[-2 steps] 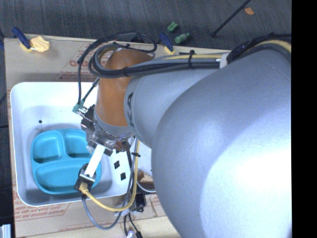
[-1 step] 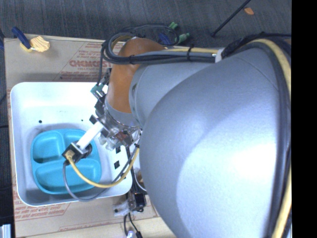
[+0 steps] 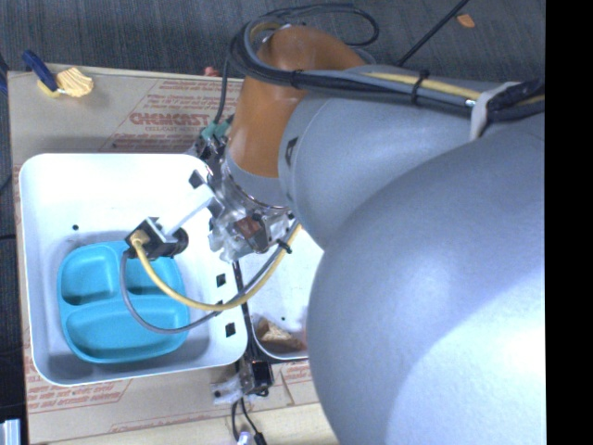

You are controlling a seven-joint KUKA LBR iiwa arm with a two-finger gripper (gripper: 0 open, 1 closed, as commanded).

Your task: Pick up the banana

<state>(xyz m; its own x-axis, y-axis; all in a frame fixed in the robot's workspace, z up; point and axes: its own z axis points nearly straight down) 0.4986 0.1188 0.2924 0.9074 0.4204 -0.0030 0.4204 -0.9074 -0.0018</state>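
grey arm [image 3: 426,276] bulks nearest the camera, covering most of the right bin [image 3: 295,276] and the worktop's right side. its orange band [image 3: 269,109] leads down to the wrist [image 3: 246,225], which hangs over the seam between the two bins. i cannot make out the jaws under the wrist hardware, so i cannot tell whether they are wide, narrow or holding anything.

left bin [image 3: 93,184] carries a blue tray [image 3: 102,313] in its near half, with a yellow hose [image 3: 190,295] looping across the tray's right edge. i cannot pick out the banana; a brown-and-pale scrap [image 3: 278,334] peeks from under the arm at the right bin's near left corner, too hidden to name.

my judgement: this is the reach or search step, with no grasp shown. next, the banana must be located, then the wrist lined up over it.
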